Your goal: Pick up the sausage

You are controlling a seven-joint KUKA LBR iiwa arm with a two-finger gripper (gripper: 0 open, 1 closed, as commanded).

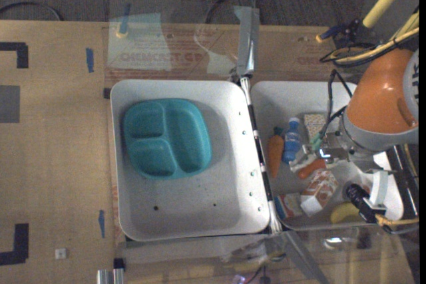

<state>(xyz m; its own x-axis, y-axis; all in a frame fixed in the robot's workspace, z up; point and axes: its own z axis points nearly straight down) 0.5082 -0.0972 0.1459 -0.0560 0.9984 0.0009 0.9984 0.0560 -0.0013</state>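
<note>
The sausage (311,170), short and reddish-orange, lies in the right bin (266,100) near its middle. My gripper (314,155) hangs right over the sausage's upper end, under the grey and orange wrist that reaches in from the right. The gripper body hides part of the sausage, and I cannot make out whether it touches it.
Around the sausage lie an orange carrot (275,153), a blue bottle (291,140), a speckled beige block (314,123), a red-and-white carton (319,191), a small can (287,205) and a banana (345,213). The left bin (226,203) holds a teal divided plate (166,138).
</note>
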